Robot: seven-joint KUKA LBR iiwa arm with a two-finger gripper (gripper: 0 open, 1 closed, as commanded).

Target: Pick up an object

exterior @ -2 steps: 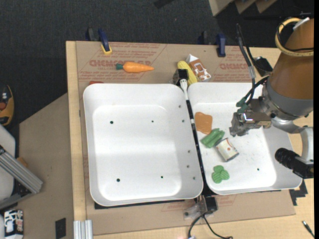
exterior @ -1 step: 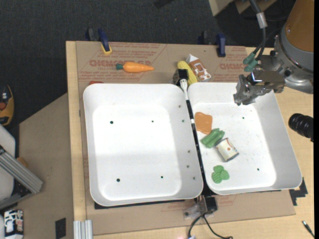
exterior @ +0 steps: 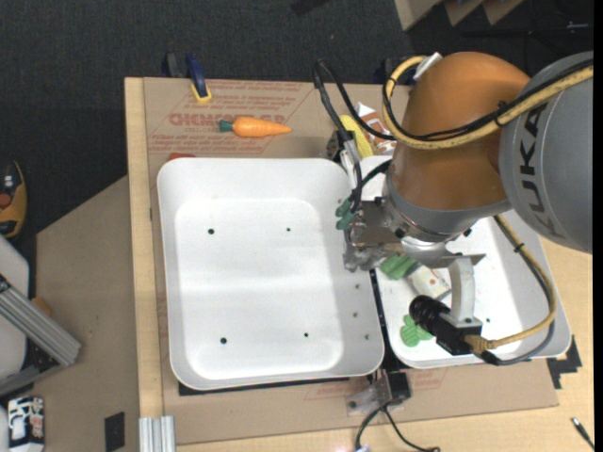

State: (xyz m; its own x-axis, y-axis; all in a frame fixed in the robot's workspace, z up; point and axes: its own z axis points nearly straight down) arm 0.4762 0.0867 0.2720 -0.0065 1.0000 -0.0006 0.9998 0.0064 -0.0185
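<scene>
My gripper (exterior: 361, 241) hangs low over the left edge of the right bin (exterior: 513, 295), close to the wall it shares with the left bin (exterior: 254, 271). The grey and orange arm covers most of the right bin. A green object (exterior: 399, 269) lies just right of the gripper, partly under the wrist. A second green piece (exterior: 411, 331) lies near the right bin's front edge. A small teal bit (exterior: 344, 217) shows by the gripper's left side; what it belongs to I cannot make out.
An orange toy carrot (exterior: 254, 127) lies on the cardboard behind the left bin, outside both bins. A blue clamp (exterior: 198, 78) sits at the cardboard's back edge. Yellow and white items (exterior: 356, 132) poke out behind the right bin.
</scene>
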